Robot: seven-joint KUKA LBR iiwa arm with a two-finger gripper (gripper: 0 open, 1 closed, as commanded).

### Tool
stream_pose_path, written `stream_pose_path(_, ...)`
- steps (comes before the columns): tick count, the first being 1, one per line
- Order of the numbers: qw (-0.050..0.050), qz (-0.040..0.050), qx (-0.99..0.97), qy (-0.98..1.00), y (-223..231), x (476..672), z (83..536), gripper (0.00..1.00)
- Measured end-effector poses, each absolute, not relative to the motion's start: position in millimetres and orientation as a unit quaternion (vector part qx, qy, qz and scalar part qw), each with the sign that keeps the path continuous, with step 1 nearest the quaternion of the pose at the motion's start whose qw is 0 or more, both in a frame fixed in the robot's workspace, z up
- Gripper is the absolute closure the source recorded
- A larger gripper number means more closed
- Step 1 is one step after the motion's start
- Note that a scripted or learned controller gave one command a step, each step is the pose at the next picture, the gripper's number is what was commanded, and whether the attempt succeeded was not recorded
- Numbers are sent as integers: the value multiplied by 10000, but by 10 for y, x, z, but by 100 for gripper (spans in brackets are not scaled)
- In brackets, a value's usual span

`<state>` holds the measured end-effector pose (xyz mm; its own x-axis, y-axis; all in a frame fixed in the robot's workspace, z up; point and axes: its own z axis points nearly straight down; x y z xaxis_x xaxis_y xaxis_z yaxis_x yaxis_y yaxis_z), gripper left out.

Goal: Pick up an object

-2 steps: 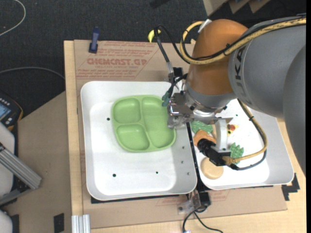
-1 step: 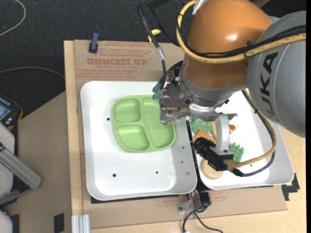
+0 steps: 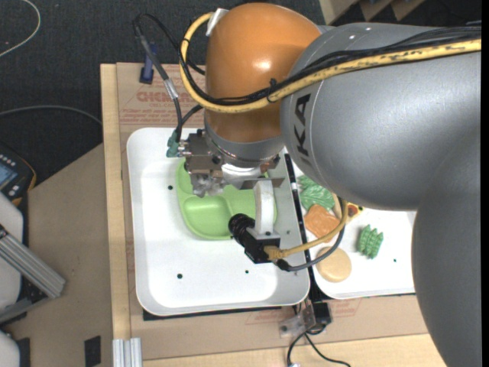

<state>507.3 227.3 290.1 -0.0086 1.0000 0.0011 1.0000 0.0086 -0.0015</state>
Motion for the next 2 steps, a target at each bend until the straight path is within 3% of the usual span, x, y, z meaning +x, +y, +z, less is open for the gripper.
stream_pose_path(1,-11,16,-7079,-7063,2217,6283,1366,100)
stream_pose_path(2,18,47,-7101,-7041,1371,5782,1283,100)
